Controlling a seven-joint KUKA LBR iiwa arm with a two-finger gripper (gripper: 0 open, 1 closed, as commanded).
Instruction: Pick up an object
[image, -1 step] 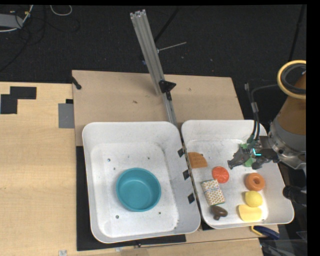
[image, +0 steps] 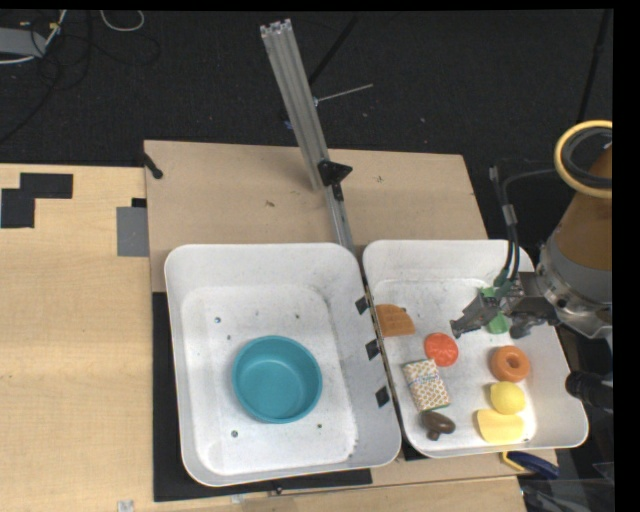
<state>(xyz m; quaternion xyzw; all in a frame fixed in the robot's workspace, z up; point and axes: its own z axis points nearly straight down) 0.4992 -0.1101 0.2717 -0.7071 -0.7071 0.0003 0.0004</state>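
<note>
On the table two shallow white bins sit side by side. The left bin holds a teal bowl, upright, a little below its middle. The right bin carries the small things: a tan, toast-like piece near its left wall, a red-orange round object just right of and below it, a patterned small box lying tilted beneath that, and a dark brown lump by the front rim. Further right lie an orange ring like a doughnut, a yellow round object just below it, and a yellow flat piece touching that one near the front right corner. The arm comes in from the right, and its pincer hangs over the right bin's right half, above the doughnut and to the right of the red-orange object. A small green object shows at the pincer's dark fingers, but whether they pinch it, or stand spread or pressed together, I cannot tell. A grey metal rail slants down from the top toward the gap between the bins.
</note>
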